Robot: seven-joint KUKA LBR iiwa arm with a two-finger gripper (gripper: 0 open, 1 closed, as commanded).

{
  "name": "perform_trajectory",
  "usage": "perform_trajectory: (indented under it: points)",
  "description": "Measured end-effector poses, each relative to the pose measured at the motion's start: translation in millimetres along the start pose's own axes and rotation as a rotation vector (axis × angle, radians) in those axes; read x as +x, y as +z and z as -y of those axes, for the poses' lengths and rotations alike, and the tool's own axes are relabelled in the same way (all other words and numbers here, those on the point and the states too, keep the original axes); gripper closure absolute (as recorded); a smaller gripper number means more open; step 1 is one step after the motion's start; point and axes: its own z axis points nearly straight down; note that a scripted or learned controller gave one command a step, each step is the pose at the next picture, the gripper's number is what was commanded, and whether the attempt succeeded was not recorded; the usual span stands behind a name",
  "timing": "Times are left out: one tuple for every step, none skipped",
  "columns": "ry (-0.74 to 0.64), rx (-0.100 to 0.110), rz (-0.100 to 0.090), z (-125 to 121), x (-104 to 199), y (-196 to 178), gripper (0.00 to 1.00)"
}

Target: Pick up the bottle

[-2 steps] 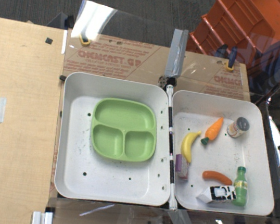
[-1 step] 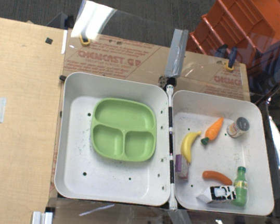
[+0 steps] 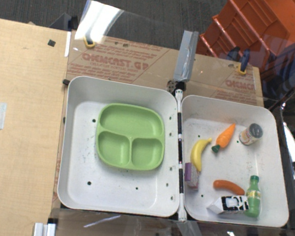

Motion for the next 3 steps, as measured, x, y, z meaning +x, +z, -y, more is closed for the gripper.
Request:
perform_trajectory:
  points:
    - [0.004,0.001,0.002,-33,16,64,1.0]
    - [0.0,0.0,0.0,-32,11,22,1.0]
    - [-0.005,0.001,0.005,-31,12,16,1.0]
